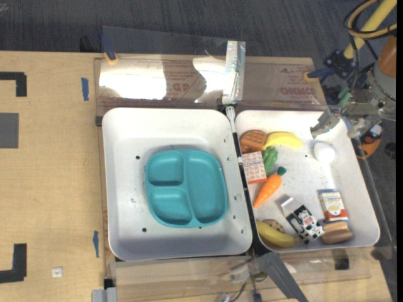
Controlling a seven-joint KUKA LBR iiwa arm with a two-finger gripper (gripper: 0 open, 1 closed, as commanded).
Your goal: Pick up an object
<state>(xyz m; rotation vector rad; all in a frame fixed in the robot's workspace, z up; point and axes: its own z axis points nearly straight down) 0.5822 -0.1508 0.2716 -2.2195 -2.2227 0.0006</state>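
The tool hovers at the right bin's far corner — whether released or clenched I cannot tell — so it should descend squarely onto what looks like a white egg just below, well apart from the carrot.

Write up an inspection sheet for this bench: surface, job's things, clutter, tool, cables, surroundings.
Surface: two shallow white bins side by side; left bin, right bin.
Job's things: in the right bin, orange toy carrot, yellow banana at the top, second yellow banana at the bottom, small red-capped jar, white round object.
Clutter: teal three-compartment plastic tray lying in the left bin.
Tool: tool above the right bin's upper right corner, nothing visibly held.
Cables: yellow hose loop at upper right.
Surroundings: tan board with blue tape.
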